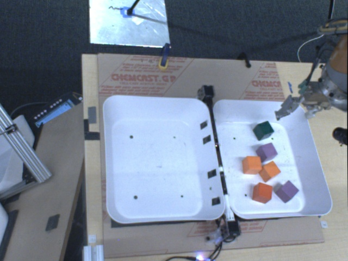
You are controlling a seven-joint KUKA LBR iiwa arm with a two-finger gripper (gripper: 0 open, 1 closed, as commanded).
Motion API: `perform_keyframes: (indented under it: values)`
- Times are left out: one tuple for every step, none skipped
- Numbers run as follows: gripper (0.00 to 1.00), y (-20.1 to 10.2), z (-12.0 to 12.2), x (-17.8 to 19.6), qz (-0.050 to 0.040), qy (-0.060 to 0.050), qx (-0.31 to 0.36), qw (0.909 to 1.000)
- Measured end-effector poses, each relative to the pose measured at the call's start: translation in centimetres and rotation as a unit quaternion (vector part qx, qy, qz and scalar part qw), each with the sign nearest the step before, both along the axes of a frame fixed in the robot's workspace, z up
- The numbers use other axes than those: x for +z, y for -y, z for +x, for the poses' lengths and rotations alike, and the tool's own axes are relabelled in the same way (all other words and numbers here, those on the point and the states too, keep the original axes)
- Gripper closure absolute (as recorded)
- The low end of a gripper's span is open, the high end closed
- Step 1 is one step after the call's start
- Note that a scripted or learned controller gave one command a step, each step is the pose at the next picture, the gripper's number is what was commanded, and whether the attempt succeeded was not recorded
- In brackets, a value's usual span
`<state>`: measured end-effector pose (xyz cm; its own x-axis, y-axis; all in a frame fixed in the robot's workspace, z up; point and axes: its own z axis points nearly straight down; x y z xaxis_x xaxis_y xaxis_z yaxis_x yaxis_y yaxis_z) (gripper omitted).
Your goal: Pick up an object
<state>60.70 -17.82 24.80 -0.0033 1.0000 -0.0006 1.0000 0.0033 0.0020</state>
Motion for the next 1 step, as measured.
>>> perform_keyframes:
  values:
    - [0.00, 2.91, 2.42, -11.04, 0.0002, -0.003, -0.001, 1.0000]
